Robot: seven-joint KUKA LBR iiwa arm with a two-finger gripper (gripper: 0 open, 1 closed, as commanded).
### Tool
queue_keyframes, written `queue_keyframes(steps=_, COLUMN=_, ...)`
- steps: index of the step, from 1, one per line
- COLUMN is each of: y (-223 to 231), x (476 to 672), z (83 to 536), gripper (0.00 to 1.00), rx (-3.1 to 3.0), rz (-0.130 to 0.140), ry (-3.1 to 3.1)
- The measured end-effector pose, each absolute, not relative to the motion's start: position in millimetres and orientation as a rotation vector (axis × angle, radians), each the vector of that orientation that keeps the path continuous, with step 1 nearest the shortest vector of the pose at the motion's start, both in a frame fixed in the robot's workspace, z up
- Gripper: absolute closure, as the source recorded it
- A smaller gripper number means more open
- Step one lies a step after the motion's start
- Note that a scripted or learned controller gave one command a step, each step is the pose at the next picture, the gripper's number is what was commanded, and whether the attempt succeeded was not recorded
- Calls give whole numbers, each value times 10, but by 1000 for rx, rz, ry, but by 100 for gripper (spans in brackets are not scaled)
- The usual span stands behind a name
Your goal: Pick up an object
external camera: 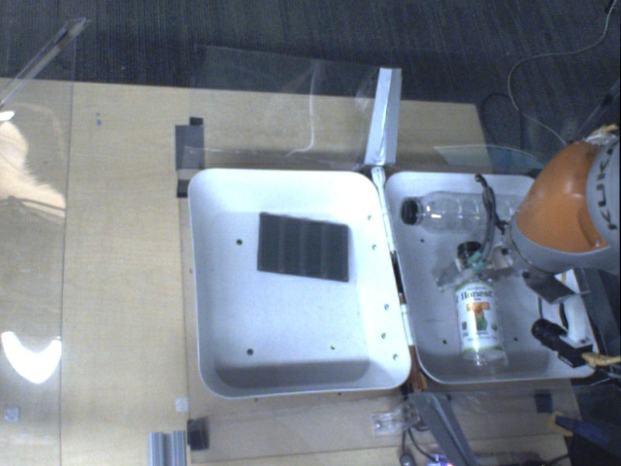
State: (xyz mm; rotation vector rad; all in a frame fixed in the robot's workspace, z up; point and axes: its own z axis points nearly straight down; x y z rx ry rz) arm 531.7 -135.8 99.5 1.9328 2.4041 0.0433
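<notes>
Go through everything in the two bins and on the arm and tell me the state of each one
Clear plastic bottle: lying on its side at the back of the right bin, dark cap toward the left bin.
Labelled bottle: lying flat in the right bin, directly below the gripper.
Dark grey flat pad: lying flat in the left bin.
Gripper: low over the labelled bottle's top end; grip not discernible.
</notes>
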Motion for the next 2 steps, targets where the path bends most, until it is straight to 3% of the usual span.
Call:
queue_keyframes(steps=1, y=-1347, x=5340, z=1103, gripper=100, rx=1930, rz=49, ry=2401)
queue_keyframes(steps=2, y=-792, x=5561, z=1996, gripper=100, rx=1734, rz=6, ry=2612)
